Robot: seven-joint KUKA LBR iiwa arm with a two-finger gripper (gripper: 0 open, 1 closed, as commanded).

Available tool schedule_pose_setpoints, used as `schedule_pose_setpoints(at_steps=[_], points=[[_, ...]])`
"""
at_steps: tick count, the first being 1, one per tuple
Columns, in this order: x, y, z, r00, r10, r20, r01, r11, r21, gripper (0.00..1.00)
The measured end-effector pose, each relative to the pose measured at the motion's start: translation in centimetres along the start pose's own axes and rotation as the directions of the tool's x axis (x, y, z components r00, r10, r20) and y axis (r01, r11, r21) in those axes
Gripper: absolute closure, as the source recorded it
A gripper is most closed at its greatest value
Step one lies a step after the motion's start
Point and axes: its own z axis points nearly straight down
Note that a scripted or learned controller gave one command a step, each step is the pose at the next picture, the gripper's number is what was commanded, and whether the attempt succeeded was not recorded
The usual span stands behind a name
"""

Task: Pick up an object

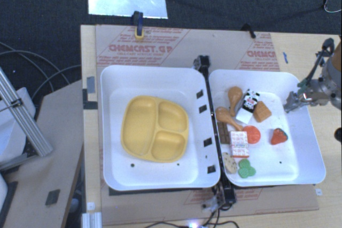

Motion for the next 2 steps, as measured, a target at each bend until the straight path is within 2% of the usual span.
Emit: schedule_pose_setpoints(at_steps=[2], points=[[0.1,0.3,-2.1,1.0,-0.012,0.0,0.012,1.0,-0.007,1.0]])
